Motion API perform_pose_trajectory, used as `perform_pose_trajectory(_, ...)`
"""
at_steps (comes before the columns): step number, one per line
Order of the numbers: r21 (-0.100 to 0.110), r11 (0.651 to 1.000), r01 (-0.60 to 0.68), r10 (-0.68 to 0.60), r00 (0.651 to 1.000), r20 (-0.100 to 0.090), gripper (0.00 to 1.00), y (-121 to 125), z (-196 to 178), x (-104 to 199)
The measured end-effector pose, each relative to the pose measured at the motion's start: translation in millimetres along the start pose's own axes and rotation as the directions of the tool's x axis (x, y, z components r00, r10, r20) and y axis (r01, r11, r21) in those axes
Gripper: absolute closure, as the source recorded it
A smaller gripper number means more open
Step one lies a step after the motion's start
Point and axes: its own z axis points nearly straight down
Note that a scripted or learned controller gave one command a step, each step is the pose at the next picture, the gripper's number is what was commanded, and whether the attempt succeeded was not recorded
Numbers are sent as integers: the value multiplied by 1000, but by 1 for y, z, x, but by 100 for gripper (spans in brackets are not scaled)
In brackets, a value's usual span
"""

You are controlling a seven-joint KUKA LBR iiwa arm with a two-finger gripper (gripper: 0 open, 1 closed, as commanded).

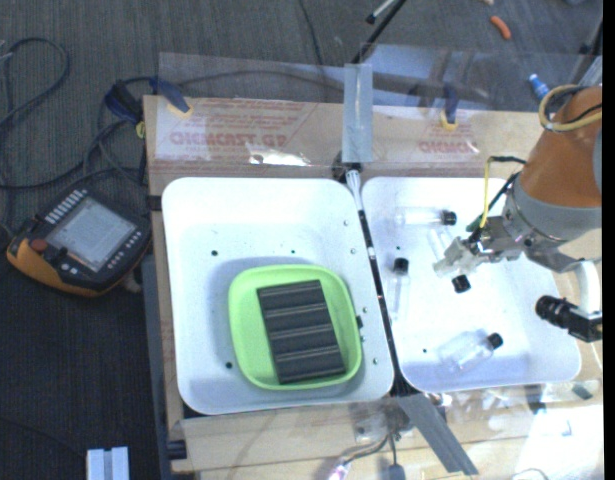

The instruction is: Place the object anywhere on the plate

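The bench (287, 138) carries two white bins side by side: the left bin (187, 268) toward its left edge, the right bin (507, 358) toward its right edge.

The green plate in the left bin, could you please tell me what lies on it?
A dark ribbed block lies on the green plate, covering its middle; whatever is beneath the block is hidden.

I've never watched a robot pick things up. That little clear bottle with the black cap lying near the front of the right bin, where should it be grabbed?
Probably across the clear body of the bottle, from straight above. It lies flat on its side in the right bin, apart from the other bottles.
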Motion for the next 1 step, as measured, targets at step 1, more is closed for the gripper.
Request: perform_pose_trajectory(1, 1, 973, 230, -230, 973, 1, 100, 4, 39, 50)
